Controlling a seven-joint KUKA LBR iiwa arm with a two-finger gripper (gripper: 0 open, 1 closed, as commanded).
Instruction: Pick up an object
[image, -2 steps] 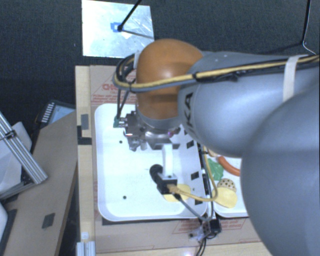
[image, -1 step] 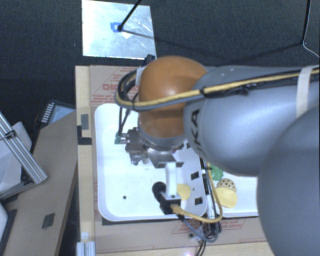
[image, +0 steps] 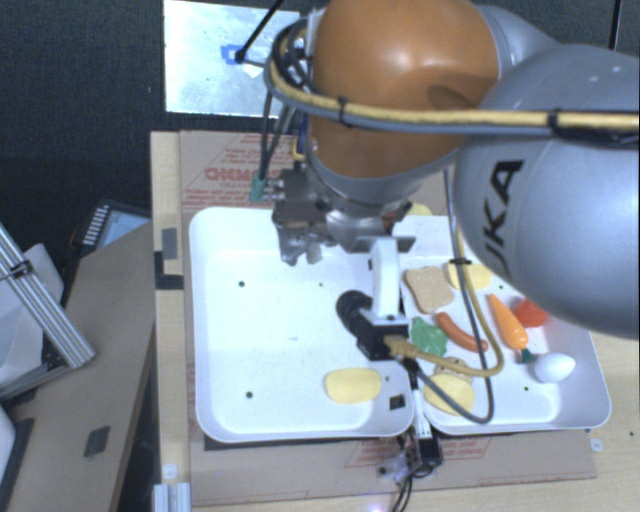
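Note:
My gripper (image: 301, 250) hangs over the back part of the left bin (image: 230, 330), under the big orange and grey wrist. Nothing shows beneath it but bare white floor. A yellow oval piece (image: 352, 384) lies near that bin's front edge, well in front of the gripper. The right bin (image: 575, 400) holds a toast slice (image: 432, 288), a green leafy piece (image: 430, 338), an orange carrot (image: 508, 321), a thin orange-red stick (image: 460, 331), a white egg (image: 553, 367) and a yellow piece (image: 452, 393). The arm hides the back of that bin.
Both bins sit on a brown cardboard sheet (image: 215, 170) on the bench. A grey metal frame (image: 40, 310) stands at the far left. A yellow cable (image: 470, 365) loops over the right bin's front.

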